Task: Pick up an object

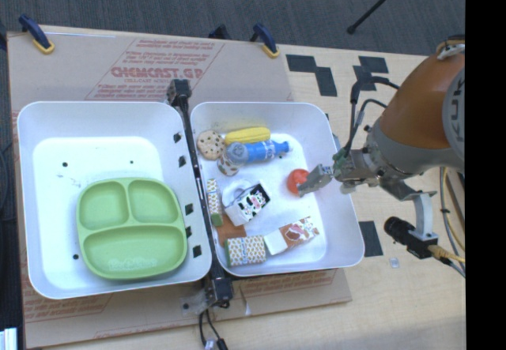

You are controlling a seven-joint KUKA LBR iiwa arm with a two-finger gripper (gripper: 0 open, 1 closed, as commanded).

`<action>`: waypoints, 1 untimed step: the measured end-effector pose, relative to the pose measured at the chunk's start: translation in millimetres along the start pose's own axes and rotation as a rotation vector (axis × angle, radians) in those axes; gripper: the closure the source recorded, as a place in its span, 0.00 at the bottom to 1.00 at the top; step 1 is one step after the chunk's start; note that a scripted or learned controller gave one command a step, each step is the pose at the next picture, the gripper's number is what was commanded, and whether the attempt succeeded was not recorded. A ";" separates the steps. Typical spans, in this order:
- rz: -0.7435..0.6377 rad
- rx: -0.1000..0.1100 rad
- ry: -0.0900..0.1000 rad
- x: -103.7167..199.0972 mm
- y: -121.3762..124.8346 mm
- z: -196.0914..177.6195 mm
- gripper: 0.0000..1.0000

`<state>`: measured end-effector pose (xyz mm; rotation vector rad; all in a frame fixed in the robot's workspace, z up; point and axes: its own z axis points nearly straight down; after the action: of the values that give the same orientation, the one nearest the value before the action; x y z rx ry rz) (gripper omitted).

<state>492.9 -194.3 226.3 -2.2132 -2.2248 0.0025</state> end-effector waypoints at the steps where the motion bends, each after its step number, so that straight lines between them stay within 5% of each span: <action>1: -0.003 0.000 -0.001 -16.4 64.6 134.6 0.00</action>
<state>557.1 -210.2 91.4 -2.2110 -2.2284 0.0030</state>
